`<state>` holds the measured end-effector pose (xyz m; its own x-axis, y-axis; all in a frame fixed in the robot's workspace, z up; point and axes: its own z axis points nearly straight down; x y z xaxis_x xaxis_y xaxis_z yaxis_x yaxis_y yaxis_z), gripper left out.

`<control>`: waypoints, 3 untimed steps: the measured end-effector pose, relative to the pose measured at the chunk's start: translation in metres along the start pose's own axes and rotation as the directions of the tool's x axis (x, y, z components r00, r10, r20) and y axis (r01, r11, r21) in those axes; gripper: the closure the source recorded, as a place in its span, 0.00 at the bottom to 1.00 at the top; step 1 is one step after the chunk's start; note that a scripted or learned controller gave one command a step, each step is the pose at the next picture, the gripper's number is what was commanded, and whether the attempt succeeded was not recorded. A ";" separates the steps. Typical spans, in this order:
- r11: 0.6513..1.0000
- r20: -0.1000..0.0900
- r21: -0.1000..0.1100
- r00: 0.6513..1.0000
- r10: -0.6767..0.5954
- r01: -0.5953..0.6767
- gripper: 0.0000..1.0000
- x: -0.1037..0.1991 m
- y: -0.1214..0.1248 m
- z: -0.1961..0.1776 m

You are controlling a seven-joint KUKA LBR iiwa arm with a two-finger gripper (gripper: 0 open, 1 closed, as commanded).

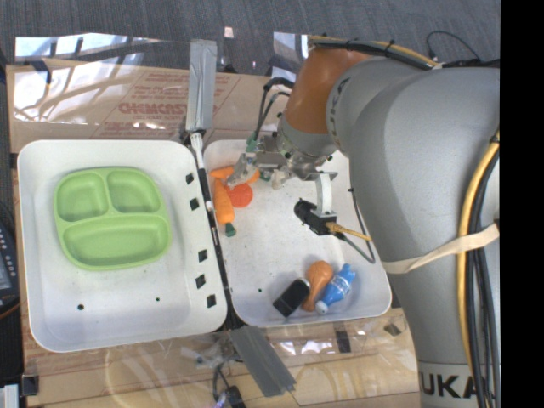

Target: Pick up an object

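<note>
Gripper (245,172) hangs near smooth tapered carrot (224,206) in shallow bin (276,253).

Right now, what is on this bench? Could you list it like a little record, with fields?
left bin: holds a green divided plate
right bin: toy carrot, small red-orange round thing, black block, orange pear-shaped toy, blue bottle
near edge cluster: block, pear-shaped toy and bottle lie close together
arm: reaches over the right bin's far left corner, near the carrot
item held: cannot tell
</note>
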<state>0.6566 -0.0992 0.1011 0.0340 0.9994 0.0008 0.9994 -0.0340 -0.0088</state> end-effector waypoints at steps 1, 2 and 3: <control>0.997 0.000 -0.003 0.997 -0.080 0.080 0.00 -0.005 0.000 -0.001; 0.996 0.001 -0.008 0.996 -0.094 0.094 0.00 0.007 0.000 -0.040; 0.996 0.001 -0.007 0.996 -0.094 0.094 0.00 0.007 -0.001 -0.039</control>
<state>0.6567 -0.0920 0.1401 -0.0600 0.9982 0.0008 0.9982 0.0600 -0.0017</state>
